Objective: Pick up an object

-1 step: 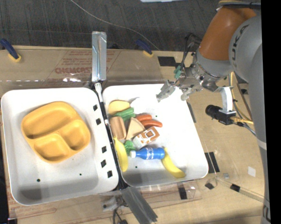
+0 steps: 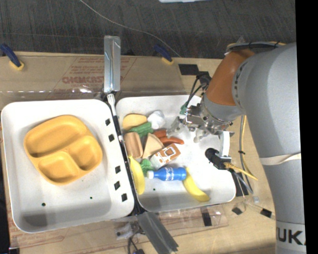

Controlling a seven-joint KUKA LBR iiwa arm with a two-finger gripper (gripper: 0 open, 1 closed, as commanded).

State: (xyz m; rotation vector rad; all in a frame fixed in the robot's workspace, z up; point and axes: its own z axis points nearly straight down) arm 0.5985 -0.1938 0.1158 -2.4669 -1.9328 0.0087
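Robot claw (image 2: pixel 186 122) hangs low over the right bin (image 2: pixel 217 192), beside a heap of toy food (image 2: pixel 152 145); its grip cannot be told. Yellow tray (image 2: pixel 62 148) sits in the left bin (image 2: pixel 20 209).

1. I see even, fairly bright overhead light; both white bins (image 2: pixel 26 208) read clean without blown highlights.
2. Shadows are soft: a faint grey patch sits in the left bin's near corner.
3. The clear sheet (image 2: pixel 83 80) behind the bins throws mild glare.
4. Focus is slightly soft throughout; small toy details blur, perhaps from compression.
5. The dark floor (image 2: pixel 49 23) looks dim.
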